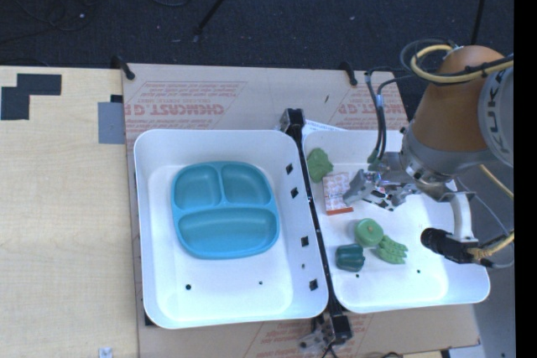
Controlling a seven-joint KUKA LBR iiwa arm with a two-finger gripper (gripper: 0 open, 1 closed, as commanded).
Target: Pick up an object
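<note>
Four small things lie in the right bin (470, 289): a green lump (319, 163) near its far left corner, a printed card (336, 190) beside it, a round green toy (376, 237) and a dark green cup (350, 257) toward the near edge. Your gripper (373, 187) hangs over the card's right edge; whether its fingers are spread or closed, you cannot tell. Centre over one item before descending, I'd judge. The cardboard's mirrored red lettering isn't legible; "KU" shows on the arm.

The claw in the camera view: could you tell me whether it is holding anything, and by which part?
Nothing is held: the claw hovers by the small packet.
</note>
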